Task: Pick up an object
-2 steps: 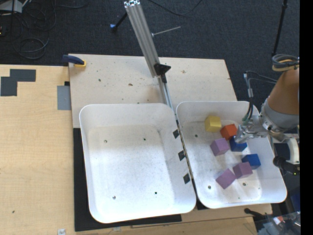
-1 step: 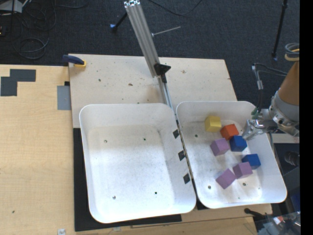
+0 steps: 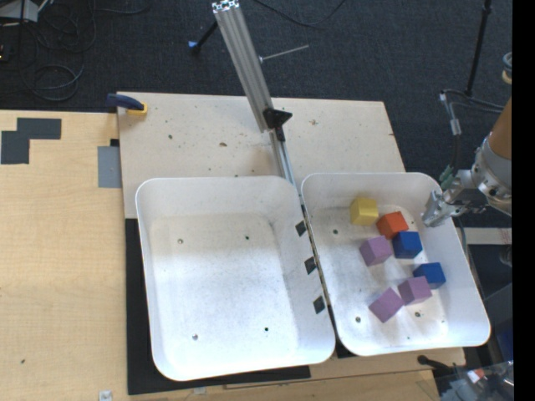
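Two white bins sit on the counter. Reaching from the right, the arm hangs its end effector above the right bin's far edge, beside the orange block. Whether its fingers are spread or closed cannot be told.

No legible text or markings.

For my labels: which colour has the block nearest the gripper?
Orange: the block beside the gripper in the right bin, camera view.
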{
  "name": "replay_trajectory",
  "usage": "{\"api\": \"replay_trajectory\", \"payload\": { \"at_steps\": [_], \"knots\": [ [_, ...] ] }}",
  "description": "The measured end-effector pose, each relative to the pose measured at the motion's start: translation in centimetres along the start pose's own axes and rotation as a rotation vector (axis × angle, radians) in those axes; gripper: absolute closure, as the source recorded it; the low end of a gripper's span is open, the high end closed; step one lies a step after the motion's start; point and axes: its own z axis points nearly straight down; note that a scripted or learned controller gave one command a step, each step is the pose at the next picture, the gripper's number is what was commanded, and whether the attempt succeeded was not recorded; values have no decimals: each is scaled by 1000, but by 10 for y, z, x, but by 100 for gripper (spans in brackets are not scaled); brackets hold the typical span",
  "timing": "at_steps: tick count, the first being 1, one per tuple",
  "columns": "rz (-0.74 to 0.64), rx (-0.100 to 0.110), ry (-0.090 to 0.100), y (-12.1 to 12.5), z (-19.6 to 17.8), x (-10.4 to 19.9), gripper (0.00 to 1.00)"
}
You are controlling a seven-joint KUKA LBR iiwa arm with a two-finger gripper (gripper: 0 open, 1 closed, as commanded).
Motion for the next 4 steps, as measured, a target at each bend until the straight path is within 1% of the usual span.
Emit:
{"api": "replay_trajectory", "payload": {
  "at_steps": [1,2,3,4],
  "knots": [
    [0,1,0,1,-32,-1,100],
    [-2,6,4,9,-31,48,100],
    [-1,5,2,34,-18,93,100],
    [-1,7,2,47,-2,137,100]
  ]
}}
